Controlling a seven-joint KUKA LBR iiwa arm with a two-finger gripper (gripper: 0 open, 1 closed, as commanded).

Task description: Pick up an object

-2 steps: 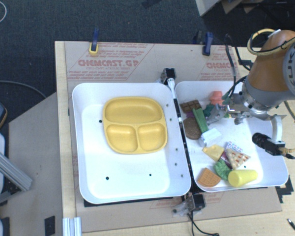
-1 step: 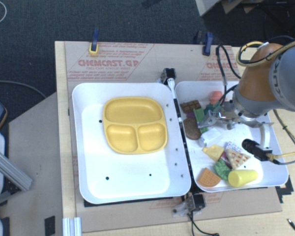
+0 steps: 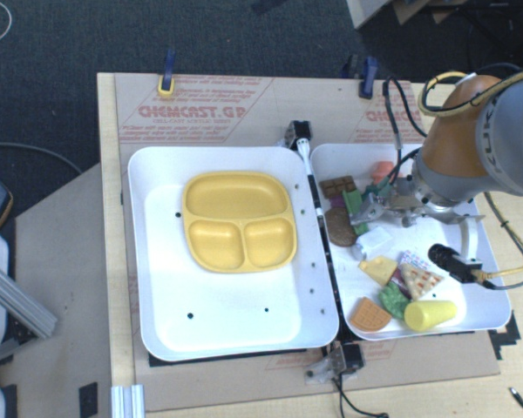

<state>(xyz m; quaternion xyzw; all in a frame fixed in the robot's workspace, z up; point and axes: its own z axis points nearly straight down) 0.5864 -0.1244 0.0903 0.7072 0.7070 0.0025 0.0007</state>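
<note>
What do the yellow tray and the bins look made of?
Yellow tray: likely moulded plastic, matte with a soft sheen, with three rounded compartments. Bins, left and right: probably thin, glossy white plastic, with rounded corners and rolled rims.

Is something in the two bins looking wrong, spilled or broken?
Nothing stands out. The yellow tray lies flat in the left bin. The toy foods, such as the yellow cup and waffle, are jumbled in the right bin but none has spilled out.

The bench board (image 3: 200, 103) reads "CHEMCAST GP" in red.
</note>
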